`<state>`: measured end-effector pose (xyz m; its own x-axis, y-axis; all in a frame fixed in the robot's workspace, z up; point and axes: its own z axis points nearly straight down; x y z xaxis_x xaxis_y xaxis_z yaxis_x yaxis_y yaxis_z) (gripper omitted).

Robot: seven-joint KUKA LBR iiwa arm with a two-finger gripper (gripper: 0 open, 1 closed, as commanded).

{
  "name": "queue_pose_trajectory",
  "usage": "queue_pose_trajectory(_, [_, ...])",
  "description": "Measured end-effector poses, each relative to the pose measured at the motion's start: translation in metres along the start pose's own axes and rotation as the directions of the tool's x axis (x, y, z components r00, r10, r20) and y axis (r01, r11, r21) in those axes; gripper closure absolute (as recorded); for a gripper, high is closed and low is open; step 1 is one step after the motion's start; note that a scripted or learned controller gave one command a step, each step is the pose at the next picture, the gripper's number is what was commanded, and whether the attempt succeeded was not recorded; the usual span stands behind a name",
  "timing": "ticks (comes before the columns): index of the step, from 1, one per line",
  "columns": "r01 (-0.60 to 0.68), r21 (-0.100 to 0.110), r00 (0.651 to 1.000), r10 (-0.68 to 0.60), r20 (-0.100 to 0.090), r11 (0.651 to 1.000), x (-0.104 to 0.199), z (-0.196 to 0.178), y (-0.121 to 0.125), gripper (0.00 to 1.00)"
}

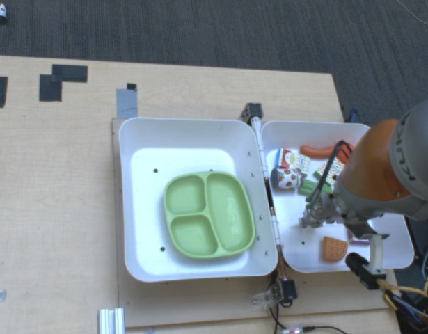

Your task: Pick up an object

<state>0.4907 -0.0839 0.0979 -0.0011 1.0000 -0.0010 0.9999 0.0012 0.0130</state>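
Observation:
My gripper (312, 220) hangs low over the middle of the right bin (297, 252), under the grey and orange arm. Just below and right of it lies an orange ridged piece (333, 249), apart from the gripper. Further back in the bin I see a white carton with coloured print (292, 162), a small white and red item (286, 180), a green item (312, 185) and an orange-red sausage shape (316, 150). The arm hides the bin's right half. Nothing shows in the gripper.
The left bin (140, 186) holds a light green divided plate (209, 214) with three compartments. A metal clamp (253, 112) sits at the far end of the wall between the bins. The wooden bench (53, 207) stretches to the left.

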Motion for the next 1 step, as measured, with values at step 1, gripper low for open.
queue_pose_trajectory(1, [0.0, 0.0, 1.0, 0.0, 0.0, 1.0, 0.0001, 0.0, -0.0001, 0.0])
